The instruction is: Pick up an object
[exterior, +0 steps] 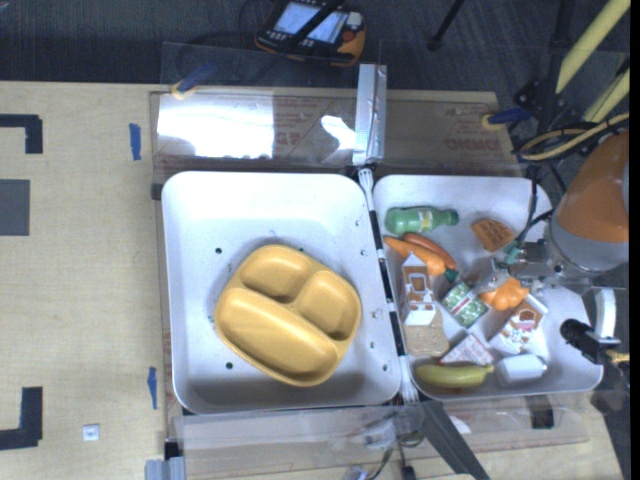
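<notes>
The right bin holds several small items. My gripper reaches in from the right and is low over the bin's right-middle part, right above a small orange piece. Around it lie a green bottle, an orange carrot, a ridged orange cracker, a green carton, a white and red carton, a toast slice, a banana and a white block. The arm's orange band rises over the bin's right rim.
The left bin holds a large yellow divided tray. A clear plastic wall stands behind the bins, with a metal divider between them. Yellow cables hang at the back right.
</notes>
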{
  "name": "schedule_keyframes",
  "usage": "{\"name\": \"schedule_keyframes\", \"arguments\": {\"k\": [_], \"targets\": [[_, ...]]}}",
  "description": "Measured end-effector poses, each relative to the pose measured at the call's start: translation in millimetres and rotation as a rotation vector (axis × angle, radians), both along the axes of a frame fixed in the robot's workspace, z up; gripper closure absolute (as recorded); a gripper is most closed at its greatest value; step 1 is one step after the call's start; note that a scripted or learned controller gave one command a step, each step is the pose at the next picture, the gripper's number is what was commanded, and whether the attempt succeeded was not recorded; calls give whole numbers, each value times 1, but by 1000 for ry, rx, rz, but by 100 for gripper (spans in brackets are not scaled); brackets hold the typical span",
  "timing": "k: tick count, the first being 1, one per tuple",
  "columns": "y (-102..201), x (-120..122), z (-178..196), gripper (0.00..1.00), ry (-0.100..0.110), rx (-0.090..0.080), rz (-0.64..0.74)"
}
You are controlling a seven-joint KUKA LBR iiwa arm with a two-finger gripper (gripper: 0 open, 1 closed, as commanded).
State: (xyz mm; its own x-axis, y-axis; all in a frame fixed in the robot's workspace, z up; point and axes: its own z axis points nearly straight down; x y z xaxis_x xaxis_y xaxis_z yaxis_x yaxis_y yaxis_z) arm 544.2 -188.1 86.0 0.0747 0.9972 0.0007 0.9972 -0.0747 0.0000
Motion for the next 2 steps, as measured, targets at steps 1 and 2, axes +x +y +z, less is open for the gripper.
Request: {"name": "schedule_keyframes", "arguments": {"k": [1, 2], "targets": [[-1, 1, 10, 100, -3, -1, -2], [39, -29, 111, 100, 2, -1, -108]]}}
